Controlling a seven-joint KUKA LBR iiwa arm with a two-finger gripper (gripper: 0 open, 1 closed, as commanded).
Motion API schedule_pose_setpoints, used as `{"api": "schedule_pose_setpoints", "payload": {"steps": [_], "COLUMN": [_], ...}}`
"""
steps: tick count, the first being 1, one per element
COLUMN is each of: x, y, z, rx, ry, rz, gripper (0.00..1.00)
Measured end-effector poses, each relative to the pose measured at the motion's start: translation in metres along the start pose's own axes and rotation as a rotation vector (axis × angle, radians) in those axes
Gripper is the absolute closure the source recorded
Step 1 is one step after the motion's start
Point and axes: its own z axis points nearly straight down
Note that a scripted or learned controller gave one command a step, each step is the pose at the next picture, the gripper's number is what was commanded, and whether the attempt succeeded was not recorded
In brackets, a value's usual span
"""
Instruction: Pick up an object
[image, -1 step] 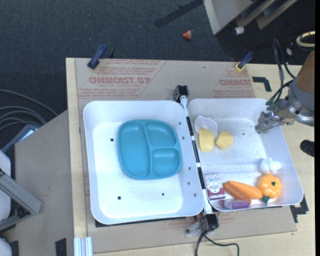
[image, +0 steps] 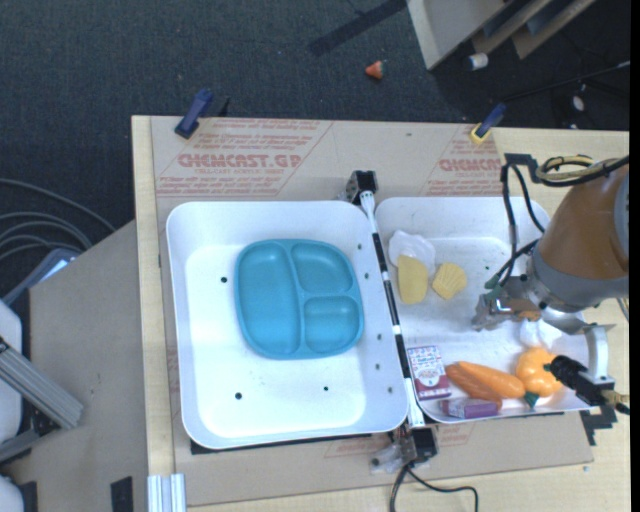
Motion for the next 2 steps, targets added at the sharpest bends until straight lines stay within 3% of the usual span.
{"api": "schedule_pose_setpoints", "payload": {"steps": [1, 2], "x": [0.042, -0.017], "y": [-0.04, -0.04], "z": [0.024, 0.024], "rx": [0.0, -0.002], "ry": [0.001, -0.002], "rz": [0.0, 0.001], "gripper": [0.0, 0.0]}}
